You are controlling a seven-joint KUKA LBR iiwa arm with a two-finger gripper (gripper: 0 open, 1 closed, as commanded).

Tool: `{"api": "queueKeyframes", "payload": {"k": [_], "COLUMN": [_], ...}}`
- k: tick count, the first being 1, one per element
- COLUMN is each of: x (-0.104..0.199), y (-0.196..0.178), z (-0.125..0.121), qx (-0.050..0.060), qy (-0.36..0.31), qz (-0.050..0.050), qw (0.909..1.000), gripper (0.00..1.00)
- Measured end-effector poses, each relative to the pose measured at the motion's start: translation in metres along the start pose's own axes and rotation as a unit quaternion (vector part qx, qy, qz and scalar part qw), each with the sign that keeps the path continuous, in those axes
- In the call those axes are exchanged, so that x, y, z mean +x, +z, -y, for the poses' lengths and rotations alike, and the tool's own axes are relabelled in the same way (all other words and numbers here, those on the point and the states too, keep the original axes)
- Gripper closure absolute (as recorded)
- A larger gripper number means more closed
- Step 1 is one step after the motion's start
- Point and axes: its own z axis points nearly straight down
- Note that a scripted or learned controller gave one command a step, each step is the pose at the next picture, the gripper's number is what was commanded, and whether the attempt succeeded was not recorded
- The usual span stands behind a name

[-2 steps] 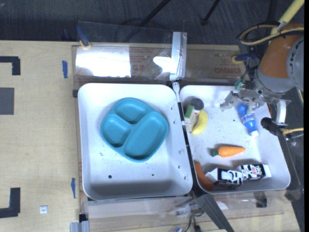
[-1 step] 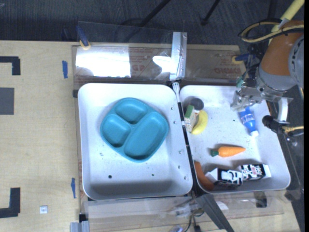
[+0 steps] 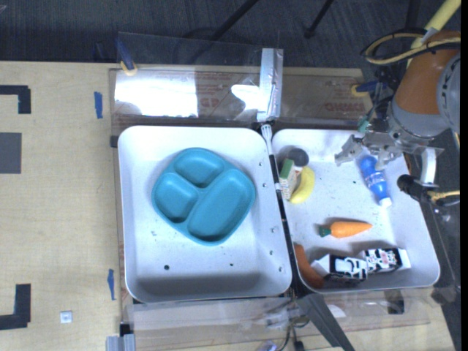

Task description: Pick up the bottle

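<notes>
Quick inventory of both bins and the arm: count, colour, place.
Bin: 2, white, side by side on the bench.
Divided plate: 1, blue, middle of left bin.
Bottle: 1, blue with white cap, upper right bin, just below the gripper.
Banana: 1, yellow, right bin near the divider.
Carrot: 1, orange, middle of right bin.
Carton: 1, black-and-white cow print, lying at front of right bin.
Gripper: 1, grey, above the bottle.

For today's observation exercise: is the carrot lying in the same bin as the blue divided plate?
No. The carrot lies in the right bin, while the blue divided plate sits in the left bin.
</notes>
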Motion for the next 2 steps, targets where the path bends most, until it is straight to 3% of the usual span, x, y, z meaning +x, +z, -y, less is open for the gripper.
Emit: {"api": "queueKeyframes", "payload": {"k": [1,2], "x": [-0.0271,-0.0297], "y": [0.0404,0.0306], "z": [-0.0282,-0.0301], "qx": [0.007,0.001], "qy": [-0.005,-0.007], "qz": [-0.011,-0.003], "qw": [0.9999,1.0000], "gripper": [0.00,1.00]}}
